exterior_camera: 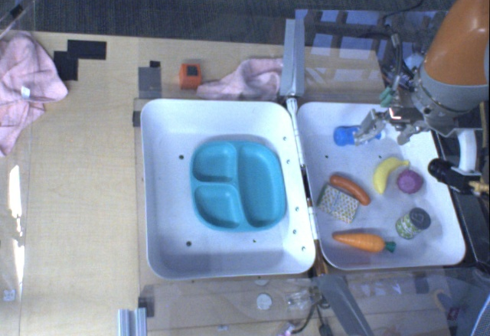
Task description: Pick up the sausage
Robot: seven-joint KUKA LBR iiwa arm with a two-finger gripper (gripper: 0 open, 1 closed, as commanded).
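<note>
1. I've got the gripper (380, 125) over the far part of the right bin (452, 250), and its fingers look spread apart with nothing between them.
2. Right at the fingertips, on their left, there's a blue object (344, 135) on the bin floor; I can't tell whether the fingers touch it.
3. Just nearer from the gripper I see the banana (389, 171), curved, with a purple cup (409, 181) close beside it on the right.
4. The sausage (350, 188) lies left of the banana, reddish-brown, angled across the middle of the right bin, well clear of the gripper.
5. It's touching or overlapping the top edge of a speckled square block (338, 204).
6. Toward the near edge a carrot (361, 241) lies flat, and a small can (413, 223) stands to its right.
7. In the left bin (164, 174) I see a blue divided tray (238, 184).
8. Beyond the bins, pink cloth (243, 79) sits on the bench (76, 197).
</note>
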